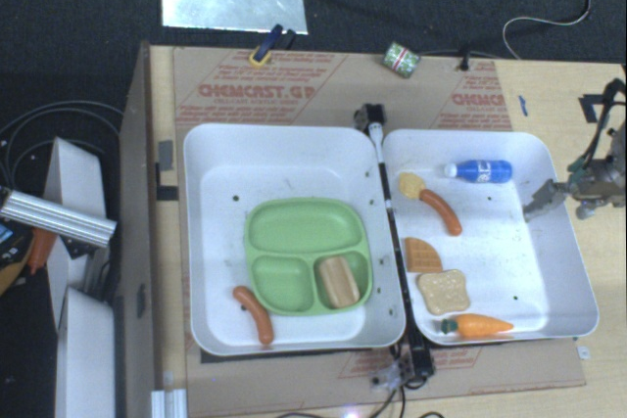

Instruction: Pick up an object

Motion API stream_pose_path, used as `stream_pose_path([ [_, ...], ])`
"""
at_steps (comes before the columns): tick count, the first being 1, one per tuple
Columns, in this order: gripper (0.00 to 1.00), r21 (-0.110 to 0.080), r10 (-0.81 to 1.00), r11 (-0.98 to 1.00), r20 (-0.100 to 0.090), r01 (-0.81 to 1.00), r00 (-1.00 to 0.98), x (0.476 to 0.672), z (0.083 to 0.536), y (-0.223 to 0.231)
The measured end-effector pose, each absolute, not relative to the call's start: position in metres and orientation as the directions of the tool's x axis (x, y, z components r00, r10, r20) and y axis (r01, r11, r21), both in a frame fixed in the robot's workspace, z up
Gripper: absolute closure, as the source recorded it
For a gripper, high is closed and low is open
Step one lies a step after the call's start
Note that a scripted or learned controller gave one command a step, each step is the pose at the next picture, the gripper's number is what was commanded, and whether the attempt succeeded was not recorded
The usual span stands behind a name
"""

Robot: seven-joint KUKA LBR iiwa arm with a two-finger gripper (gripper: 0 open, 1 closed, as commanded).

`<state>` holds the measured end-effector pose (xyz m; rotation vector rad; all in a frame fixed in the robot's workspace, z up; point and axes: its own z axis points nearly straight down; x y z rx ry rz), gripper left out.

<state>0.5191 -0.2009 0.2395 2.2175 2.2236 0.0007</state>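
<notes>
At three o'clock in the view the grey two-finger gripper [549,199] reaches in over the right rim of the right-hand shallow white bin [573,259]; how far its jaws stand apart I cannot tell, since the tip is small and blurred, and nothing shows between them. The nearest thing to it is the blue plastic bottle with a white cap [477,171], lying on its side toward twelve o'clock in that bin, apart from the gripper. At ten o'clock in the same bin a small yellow round piece [410,183] touches the end of an orange-brown toy sausage [442,211] that slants toward the middle. Along the left wall lie a brown half-round wedge of toy bread [422,255] and, just below it, a pale square toast slice [444,291]; at six o'clock an orange toy carrot with a green top [476,327] rests against the front wall. The middle and right side of this bin's floor lie bare. The left-hand white bin [211,210] holds a green divided plastic plate [294,230] with a tan bread-like block [340,281] in its lower right compartment, and a second orange-brown sausage [256,314] lies just beside the plate's rim at seven o'clock.
</notes>
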Motion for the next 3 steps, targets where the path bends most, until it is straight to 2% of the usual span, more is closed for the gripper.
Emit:
stream_pose_path([
  [1,0.00,0.000,1.000,0.004,0.001,1.000,-0.004,0.561,0.192,-0.116],
  [2,0.00,0.002,1.000,0.003,0.000,1.000,-0.003,0.583,0.084,-0.107],
  [3,1.00,0.003,1.000,0.005,0.000,1.000,-0.005,0.584,0.095,-0.107],
])
